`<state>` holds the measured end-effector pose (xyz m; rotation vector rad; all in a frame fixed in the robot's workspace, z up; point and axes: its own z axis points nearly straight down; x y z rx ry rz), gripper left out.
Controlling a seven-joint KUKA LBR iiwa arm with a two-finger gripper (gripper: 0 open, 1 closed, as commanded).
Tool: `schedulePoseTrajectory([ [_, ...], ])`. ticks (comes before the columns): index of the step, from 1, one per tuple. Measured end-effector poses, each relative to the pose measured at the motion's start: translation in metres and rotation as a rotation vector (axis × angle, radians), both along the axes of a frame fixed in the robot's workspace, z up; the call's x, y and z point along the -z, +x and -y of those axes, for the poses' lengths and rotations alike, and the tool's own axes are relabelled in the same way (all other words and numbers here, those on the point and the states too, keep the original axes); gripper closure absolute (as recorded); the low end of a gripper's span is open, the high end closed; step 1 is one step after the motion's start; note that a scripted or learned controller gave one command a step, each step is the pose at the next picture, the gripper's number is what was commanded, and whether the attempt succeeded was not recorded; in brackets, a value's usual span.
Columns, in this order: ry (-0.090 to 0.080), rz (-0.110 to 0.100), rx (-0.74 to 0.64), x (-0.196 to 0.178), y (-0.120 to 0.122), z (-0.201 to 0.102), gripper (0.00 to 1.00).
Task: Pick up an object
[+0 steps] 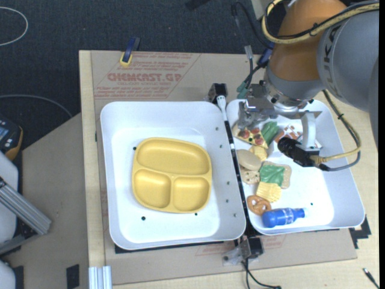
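- End effector (278, 120) hovers over the right bin's (343, 191) toy pile; can't tell its grip state.
- I'd target the blue bottle (283, 216) at that bin's front: isolated, easy grab.

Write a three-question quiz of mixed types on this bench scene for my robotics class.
1. True or false: the yellow divided plate lies in the same bin as the blue bottle.
2. Which lies nearest the camera in the right bin? A pretzel B blue bottle C pizza slice
3. Fill in: the gripper hangs over the ___ bin.

Key: 1 false; 2 B; 3 right.
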<state>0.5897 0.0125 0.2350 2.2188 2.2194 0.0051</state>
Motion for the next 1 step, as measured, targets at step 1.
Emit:
schedulePoseTrajectory([
  [1, 0.0, -0.005, 0.0, 0.0012, -0.0022, -0.001, 1.0],
])
